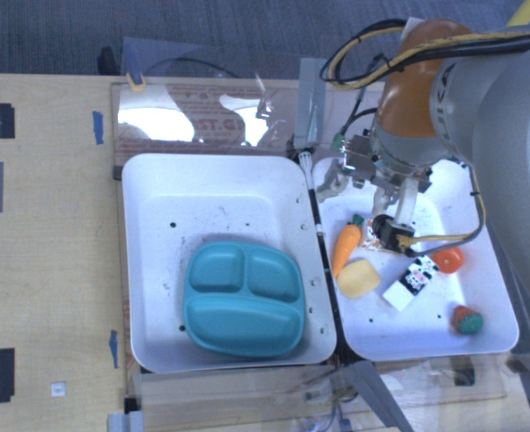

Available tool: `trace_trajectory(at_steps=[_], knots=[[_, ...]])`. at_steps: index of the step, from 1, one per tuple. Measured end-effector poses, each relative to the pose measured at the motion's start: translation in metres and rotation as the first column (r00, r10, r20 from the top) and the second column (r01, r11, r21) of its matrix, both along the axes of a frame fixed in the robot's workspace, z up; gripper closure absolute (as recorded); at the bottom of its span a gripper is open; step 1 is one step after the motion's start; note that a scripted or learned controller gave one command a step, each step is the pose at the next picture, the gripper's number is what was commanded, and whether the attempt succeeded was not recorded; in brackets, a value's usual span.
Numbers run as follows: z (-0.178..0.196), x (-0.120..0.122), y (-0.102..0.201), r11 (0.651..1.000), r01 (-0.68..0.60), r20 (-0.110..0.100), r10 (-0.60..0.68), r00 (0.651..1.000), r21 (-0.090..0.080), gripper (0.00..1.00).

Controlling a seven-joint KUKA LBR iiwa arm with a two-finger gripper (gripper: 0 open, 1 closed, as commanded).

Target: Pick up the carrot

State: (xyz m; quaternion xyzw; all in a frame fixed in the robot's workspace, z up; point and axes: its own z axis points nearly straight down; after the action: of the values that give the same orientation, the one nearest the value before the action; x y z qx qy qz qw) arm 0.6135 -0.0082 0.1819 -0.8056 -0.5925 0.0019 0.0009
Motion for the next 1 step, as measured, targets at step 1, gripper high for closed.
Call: trace_trajectory(at_steps=[1], knots=[[0.0,0.0,0.0,1.0,0.0,0.0,0.0,1.0,0.0,0.0]])
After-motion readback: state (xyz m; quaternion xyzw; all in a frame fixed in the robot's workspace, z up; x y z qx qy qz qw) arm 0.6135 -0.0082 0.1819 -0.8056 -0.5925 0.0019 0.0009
